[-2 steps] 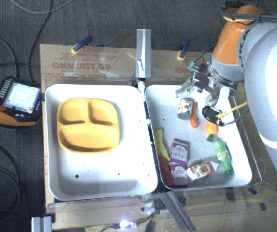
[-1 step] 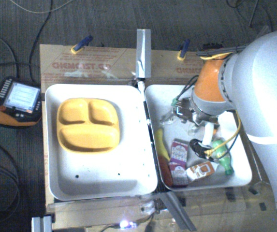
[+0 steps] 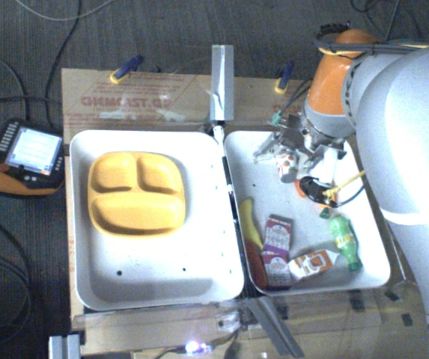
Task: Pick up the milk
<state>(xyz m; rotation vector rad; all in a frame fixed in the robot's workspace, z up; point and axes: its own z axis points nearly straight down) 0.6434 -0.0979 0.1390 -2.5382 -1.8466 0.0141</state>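
Nearest the front of the right-hand shallow white bin [image 3: 304, 219], a small white carton with an orange label [image 3: 313, 262] lies on its side. I judge this to be the milk. Its left end touches a maroon rectangular carton [image 3: 277, 245] lying flat, and its right end sits just beside a green plastic bottle [image 3: 344, 241]. A yellow banana [image 3: 250, 223] rests along the bin's left wall.

Farther back, my end effector [image 3: 287, 159] hangs low over the far end of this same bin, well apart from the milk. I cannot tell whether it is apart or together, and I see nothing held in it.

In the left-hand shallow white bin [image 3: 147, 268], a yellow plastic compartment tray [image 3: 138, 193] sits toward the back.

I judge that I am at the approach step and the pick is not yet made. The next move calls for travelling toward the front of the bin, lining up across the milk's narrow sides, and descending without catching the maroon carton or the bottle.
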